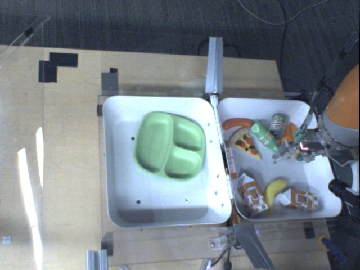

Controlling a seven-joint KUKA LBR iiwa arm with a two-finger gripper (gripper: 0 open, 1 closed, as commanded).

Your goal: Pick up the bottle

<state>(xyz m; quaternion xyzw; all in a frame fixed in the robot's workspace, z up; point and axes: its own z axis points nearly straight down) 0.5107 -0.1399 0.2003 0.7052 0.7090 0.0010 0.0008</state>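
1. The pick looks not yet done: the green plastic bottle [263, 135] lies on its side on the floor of the right-hand shallow white bin [323, 207], in the upper half, and nothing lifts it.

2. It rests tilted, running from upper left to lower right, between the slice of toy pizza [246, 144] on its left and the small grey tin can [278, 121] just beside its upper right. A red toy sausage [237, 122] lies above and to the left.

3. The pincer [291, 149], at the end of the grey arm reaching in from the right, sits low over the same bin, just to the right of the bottle's lower end (very close, though whether it touches is not clear).

4. The bottle is not seen between the pincer's tips, so no hold can be claimed; how wide the pincer stands I cannot tell.

5. What is left, by my judgement: close on the bottle's body and raise it clear of the bin.

6. The left white bin [118, 167] on the desk holds a green divided plate [170, 145], well apart from the work.
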